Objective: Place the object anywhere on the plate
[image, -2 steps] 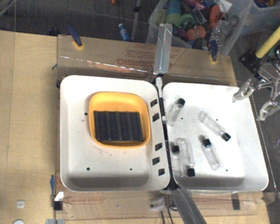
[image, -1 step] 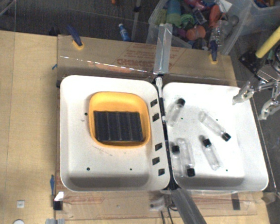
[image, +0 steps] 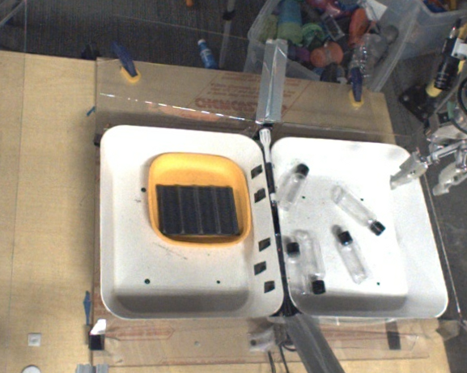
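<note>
Gripper (image: 428,170) sits over the right bin's (image: 420,279) far right rim, fingers spread apart w/ nothing between them. Task objects: clear vials w/ black caps (image: 356,210) lie scattered on the right bin floor, approx. five, all apart from the gripper. Yellow plate (image: 198,167) rests in the left bin (image: 120,277), carrying a dark ribbed block (image: 196,210).
</note>
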Controlling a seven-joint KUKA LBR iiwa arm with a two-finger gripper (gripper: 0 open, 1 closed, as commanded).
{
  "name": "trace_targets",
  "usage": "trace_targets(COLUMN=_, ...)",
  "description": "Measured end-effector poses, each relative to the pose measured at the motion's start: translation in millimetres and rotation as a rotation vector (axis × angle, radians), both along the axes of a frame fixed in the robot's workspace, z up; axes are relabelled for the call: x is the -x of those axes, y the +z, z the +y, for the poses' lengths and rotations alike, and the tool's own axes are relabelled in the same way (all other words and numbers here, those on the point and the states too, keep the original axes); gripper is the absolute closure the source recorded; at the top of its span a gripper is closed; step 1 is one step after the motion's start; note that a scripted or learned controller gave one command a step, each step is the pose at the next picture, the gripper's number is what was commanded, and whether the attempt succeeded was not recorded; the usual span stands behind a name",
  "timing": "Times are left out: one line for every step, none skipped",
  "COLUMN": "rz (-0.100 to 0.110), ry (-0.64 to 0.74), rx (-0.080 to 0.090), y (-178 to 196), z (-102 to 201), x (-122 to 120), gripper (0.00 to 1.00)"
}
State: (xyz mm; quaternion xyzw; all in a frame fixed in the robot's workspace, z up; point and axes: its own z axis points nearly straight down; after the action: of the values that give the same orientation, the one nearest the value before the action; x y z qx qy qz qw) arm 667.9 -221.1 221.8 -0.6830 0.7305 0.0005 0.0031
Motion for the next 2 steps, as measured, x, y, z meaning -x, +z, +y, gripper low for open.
trace_targets(rz=0.001, ry=0.329, rx=0.0, y=-10.2, z=0.2, x=0.3, gripper=0.0)
trace_targets(rz=-0.003, ry=0.716, rx=0.002, y=-4.5, z=6.4, x=0.2, gripper=0.0)
